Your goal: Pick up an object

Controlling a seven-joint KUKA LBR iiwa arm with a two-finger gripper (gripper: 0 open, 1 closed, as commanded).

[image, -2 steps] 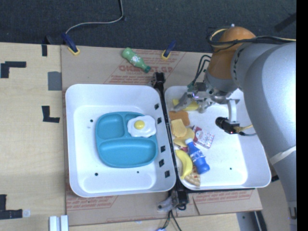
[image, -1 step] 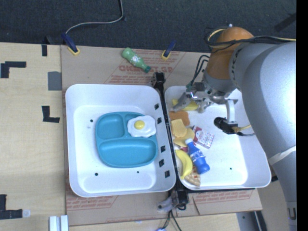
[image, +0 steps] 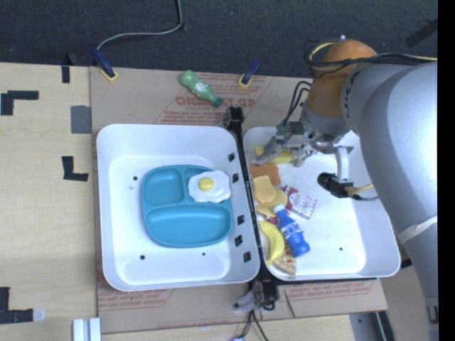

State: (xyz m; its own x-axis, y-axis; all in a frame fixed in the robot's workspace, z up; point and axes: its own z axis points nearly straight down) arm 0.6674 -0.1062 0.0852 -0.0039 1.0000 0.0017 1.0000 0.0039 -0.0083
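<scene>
The arm is reaching in from the right of the frame, and its gripper is sitting low over the upper left corner of the right bin; whether the jaws are open or closed cannot be told from this slant, and nothing is showing between them that could be called held. The step in hand is looking like the descent onto a target, not a lift; no object is off the bin floor yet.

The candidates are lying in a pile along the left wall of the right bin: a yellow piece just under the gripper, an orange-brown slice below it, a cheese-coloured block, a small red-and-white packet, a blue bottle, and a banana toward the lower centre of the frame. The yellow piece is sitting nearest the tool, so it is probably the target.

The next move is calling for a firm closure on one item, then a straight rise; the pile is crowded, so neighbours may be dragged along.

The divider wall between the bins is running just left of the gripper, leaving little room that way; the right half of the right bin is lying bare, offering open floor. In the left bin a blue tray is carrying a fried egg; a green bottle is lying outside, at upper centre.
</scene>
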